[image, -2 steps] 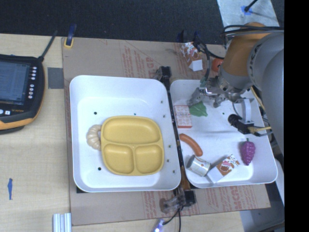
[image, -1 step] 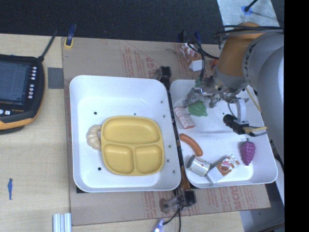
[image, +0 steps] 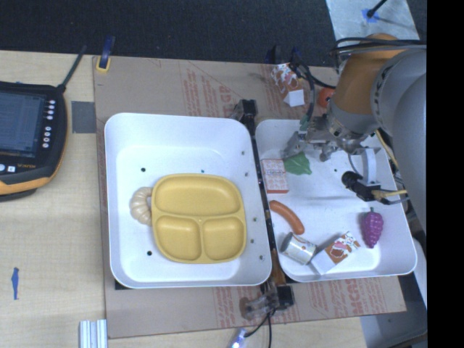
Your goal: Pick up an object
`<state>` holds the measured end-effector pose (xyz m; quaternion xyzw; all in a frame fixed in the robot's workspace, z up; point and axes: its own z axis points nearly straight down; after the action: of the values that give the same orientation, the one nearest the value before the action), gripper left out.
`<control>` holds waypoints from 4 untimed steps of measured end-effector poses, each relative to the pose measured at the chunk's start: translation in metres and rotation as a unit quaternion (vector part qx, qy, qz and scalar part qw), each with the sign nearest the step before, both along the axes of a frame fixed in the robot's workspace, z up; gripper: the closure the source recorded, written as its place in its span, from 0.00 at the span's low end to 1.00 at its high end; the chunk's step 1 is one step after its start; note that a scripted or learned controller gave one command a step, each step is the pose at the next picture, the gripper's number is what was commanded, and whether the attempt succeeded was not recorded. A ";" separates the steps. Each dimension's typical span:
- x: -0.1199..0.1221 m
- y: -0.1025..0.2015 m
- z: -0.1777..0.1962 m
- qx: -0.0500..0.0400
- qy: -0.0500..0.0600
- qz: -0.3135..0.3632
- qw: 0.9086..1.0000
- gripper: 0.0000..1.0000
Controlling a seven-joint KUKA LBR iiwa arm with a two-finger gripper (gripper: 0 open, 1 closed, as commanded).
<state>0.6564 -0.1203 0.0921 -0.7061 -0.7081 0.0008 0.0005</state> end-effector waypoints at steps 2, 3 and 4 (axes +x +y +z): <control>0.000 -0.008 0.000 0.000 0.000 0.000 1.000 0.00; 0.000 -0.008 0.011 0.000 0.001 0.001 1.000 1.00; 0.000 -0.008 0.011 0.000 0.001 0.001 1.000 0.00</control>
<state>0.6566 -0.1283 0.1027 -0.7053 -0.7089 0.0014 0.0009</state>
